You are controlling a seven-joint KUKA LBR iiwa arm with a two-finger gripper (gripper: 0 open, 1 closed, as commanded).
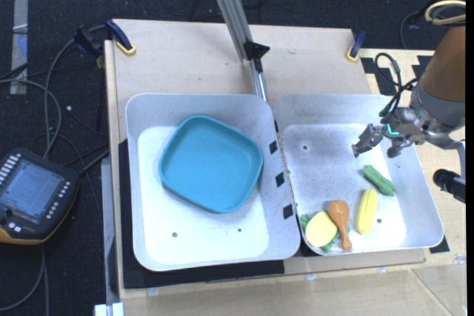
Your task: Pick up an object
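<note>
arm: grey with an orange band, reaching in from the right over the right bin's far right part.
gripper: hangs above the bare floor of the right bin, its two dark fingers spread apart with nothing between them; whether the tips touch the floor is hard to judge from this slant.
green piece: a small elongated green object lying on the right bin's floor, just below the gripper and apart from it.
corn cob: yellow, lying near the green piece, toward the bin's near edge.
drumstick: orange-brown toy chicken leg, just left of the corn cob.
yellow slice: rounded yellow piece with a green bit at its edge, touching the drumstick, in the near left corner of the right bin.
left bin: holds a blue square plate, tilted slightly, near the bin's middle.
bench: pale board under both bins.
handheld pendant: on the dark floor at the left.
</note>
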